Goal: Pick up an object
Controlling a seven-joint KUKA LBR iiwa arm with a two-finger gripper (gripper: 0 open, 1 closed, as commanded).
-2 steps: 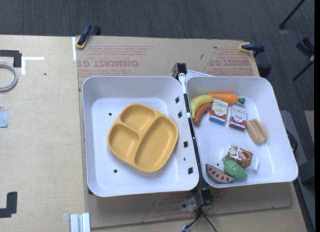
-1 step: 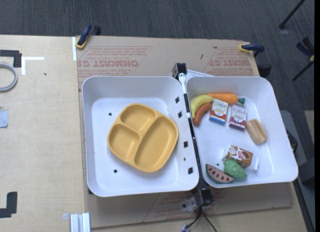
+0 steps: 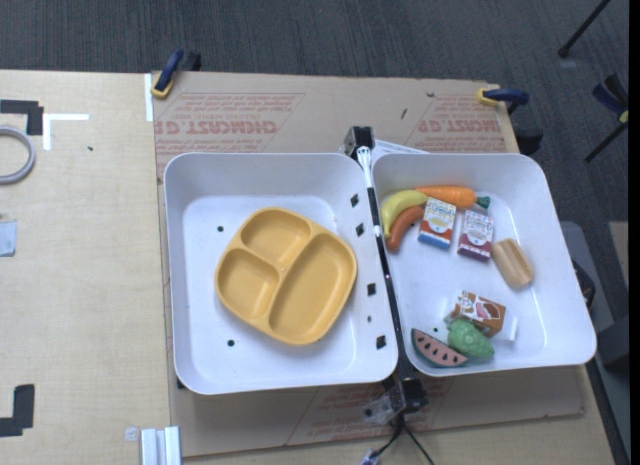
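Since no item is lifted yet, we judge the task at its very start: picking a target & approaching it. Candidates all lie in the right bin (image 3: 560, 253): a yellow banana (image 3: 398, 203) touching a small brown sausage-like piece (image 3: 400, 225), an orange carrot (image 3: 448, 194) along the far side, two small cartons (image 3: 437, 223) side by side w/ red-and-white fronts, a tan bread-like block (image 3: 512, 262) just beside them, then nearer us a brown-and-white packet (image 3: 478, 311), a green lump (image 3: 470, 339) touching it, & a watermelon slice (image 3: 438, 350) at the near wall. The left bin (image 3: 190, 253) holds a yellow divided plate (image 3: 287, 275).

We can't tell the pincer's state, open or closed. Next move, we judge, calls for a descent over an item w/ room on both sides; the tan block sits most apart, so it looks the easiest.

Writing: carton fronts too small to read. The cardboard sheet (image 3: 230, 118) under the bins carries red print, seen upside down, not legible to us w/ certainty.
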